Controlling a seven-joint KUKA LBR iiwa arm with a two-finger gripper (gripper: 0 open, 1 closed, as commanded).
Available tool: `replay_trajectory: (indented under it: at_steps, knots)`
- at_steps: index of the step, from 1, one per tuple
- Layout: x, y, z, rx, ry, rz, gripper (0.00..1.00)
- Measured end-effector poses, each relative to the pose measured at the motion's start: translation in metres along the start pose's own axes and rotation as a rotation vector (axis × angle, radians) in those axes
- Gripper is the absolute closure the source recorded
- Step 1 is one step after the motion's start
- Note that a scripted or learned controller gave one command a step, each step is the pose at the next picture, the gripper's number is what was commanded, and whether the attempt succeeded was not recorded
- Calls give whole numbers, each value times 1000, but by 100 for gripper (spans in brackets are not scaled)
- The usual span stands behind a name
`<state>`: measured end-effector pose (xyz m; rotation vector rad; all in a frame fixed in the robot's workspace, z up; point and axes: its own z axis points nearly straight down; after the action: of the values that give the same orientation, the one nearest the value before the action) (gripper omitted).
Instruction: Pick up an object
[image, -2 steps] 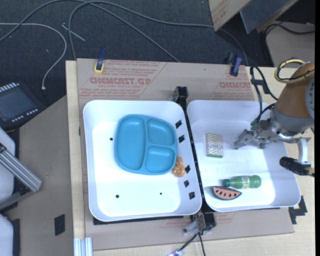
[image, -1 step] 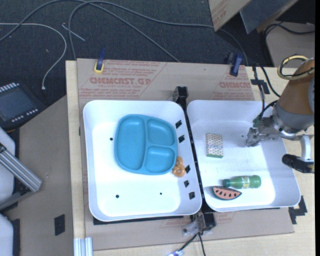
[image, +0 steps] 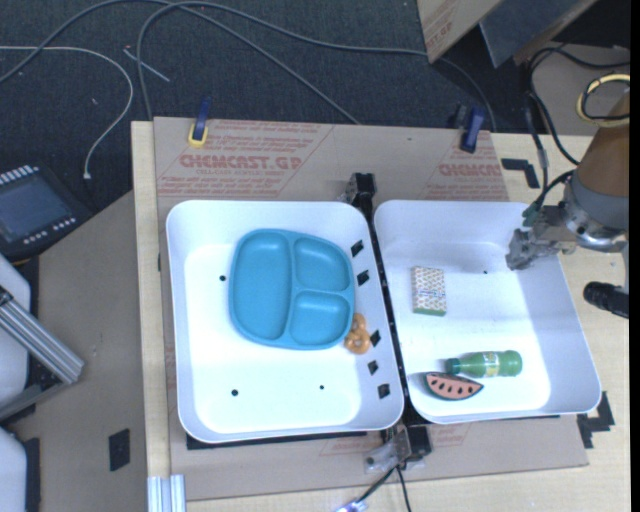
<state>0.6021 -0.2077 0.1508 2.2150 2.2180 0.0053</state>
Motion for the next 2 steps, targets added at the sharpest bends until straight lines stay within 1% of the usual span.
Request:
replay_trajectory:
  at_steps: [1, 2]
  knots:
    - [-4, 2, -45, 1, 0, 0, 100]
    - [-7, 11, -93, 1, 0, 0, 100]
